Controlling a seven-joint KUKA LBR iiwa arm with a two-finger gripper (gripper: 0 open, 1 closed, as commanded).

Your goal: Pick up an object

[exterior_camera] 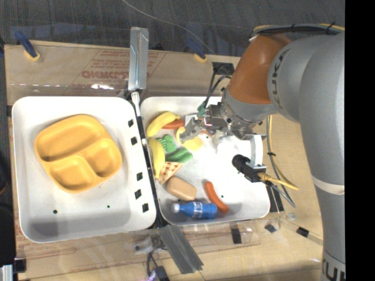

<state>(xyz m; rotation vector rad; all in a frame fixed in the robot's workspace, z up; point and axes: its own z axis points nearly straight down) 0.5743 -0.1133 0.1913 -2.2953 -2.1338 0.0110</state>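
Blue bottle (196, 209) in right bin (258, 206), yellow tray (78, 152) left

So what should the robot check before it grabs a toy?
1. Gripper is over the right bin, where the toys are: ok.
2. Something sits between its fingers already: cannot tell.
3. Toys near it, banana and green toy, are crowded together, so a clean grab looks doubtful: not ok.
4. Easier targets lie apart: blue bottle and hot dog: ok.
5. Yellow tray rests in the left bin, out of the way: ok.
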